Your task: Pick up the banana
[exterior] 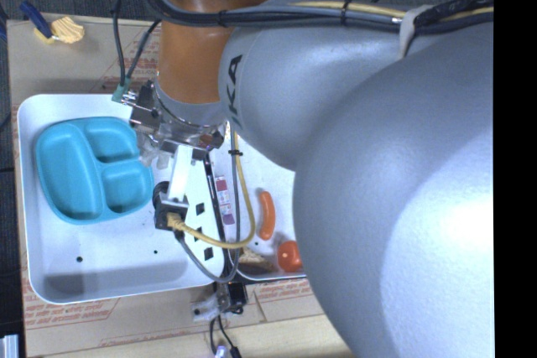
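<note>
My gripper [151, 148] hangs at the right edge of the left bin [101, 260], right beside the blue divided tray [88, 168] that lies in that bin. From above, the wrist and its orange band [197, 38] cover the gripper, so its state is hidden. The grey arm spreads over most of the right bin [250, 180], of which a narrow strip shows.
In the visible strip of the right bin lie a long orange thing [266, 214], a round orange thing [288, 256] and a brownish thing [256, 264]. A small yellow and blue object [60, 28] sits on the bench behind the left bin.
</note>
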### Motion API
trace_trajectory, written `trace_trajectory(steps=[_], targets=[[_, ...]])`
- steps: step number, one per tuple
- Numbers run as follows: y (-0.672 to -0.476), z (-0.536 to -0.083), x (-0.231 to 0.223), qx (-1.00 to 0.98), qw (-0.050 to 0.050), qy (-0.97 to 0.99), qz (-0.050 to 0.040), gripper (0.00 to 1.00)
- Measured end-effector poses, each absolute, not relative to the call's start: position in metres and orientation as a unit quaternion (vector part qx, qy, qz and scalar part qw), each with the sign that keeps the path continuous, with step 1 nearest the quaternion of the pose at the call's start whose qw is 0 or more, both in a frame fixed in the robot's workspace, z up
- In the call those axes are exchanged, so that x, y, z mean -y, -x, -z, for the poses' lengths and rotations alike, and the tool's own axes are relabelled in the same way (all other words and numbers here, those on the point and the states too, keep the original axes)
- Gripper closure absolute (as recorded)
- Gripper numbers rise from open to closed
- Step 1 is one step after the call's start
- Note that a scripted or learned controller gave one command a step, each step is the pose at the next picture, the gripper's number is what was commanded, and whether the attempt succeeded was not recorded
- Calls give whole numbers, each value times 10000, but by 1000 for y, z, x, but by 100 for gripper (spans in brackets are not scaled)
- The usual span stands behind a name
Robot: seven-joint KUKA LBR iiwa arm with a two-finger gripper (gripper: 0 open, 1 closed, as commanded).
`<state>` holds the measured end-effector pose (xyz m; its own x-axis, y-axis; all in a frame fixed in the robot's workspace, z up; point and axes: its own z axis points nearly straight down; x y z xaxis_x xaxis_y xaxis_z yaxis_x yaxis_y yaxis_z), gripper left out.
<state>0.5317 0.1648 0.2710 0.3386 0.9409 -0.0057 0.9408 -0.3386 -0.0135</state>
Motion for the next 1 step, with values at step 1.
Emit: trace_trajectory(steps=[1], targets=[[-531, -281, -166, 5786, 49, 8155, -81, 100]])
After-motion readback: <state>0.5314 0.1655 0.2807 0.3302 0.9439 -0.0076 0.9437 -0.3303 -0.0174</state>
